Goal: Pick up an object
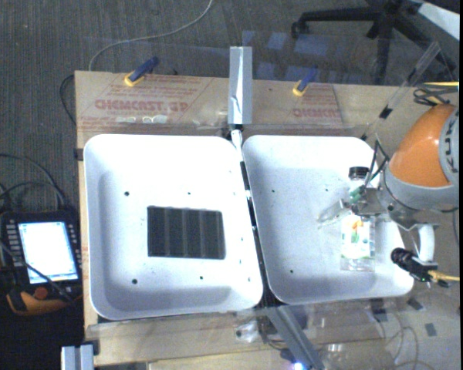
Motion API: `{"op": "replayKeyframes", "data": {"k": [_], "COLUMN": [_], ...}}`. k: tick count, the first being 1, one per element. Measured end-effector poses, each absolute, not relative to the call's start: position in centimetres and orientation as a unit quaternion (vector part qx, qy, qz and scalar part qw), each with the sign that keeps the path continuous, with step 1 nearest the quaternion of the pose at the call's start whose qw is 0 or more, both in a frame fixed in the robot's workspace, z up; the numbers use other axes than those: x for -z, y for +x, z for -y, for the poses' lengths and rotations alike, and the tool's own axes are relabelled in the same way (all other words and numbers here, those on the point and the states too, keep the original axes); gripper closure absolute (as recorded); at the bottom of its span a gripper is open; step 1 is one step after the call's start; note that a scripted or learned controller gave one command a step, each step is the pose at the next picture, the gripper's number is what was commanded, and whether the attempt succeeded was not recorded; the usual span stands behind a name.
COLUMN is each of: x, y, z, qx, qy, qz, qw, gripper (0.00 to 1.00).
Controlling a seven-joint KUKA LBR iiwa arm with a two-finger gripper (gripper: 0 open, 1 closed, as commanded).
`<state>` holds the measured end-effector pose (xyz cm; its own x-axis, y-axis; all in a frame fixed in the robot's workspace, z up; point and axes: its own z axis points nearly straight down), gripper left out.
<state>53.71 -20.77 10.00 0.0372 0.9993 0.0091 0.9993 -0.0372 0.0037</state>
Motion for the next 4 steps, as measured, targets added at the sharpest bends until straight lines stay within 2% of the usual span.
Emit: {"op": "replayKeyframes", "data": {"k": [1, 2, 3, 4], "x": [-9.9, -9.3, -10.1, -18.0], "y": [53.7, 54.0, 54.0, 56.2], "z": [20.8, 19.2, 19.0, 12.8], "qx": [0.0042, 0.0, 0.0014, 0.0002], "qy": [-0.72, -0.647, -0.646, -0.605], "qz": [0.694, 0.763, 0.764, 0.796], "qw": [0.003, -0.006, -0.005, 0.0], "gripper": [0.0, 0.0, 1.0, 1.0]}}
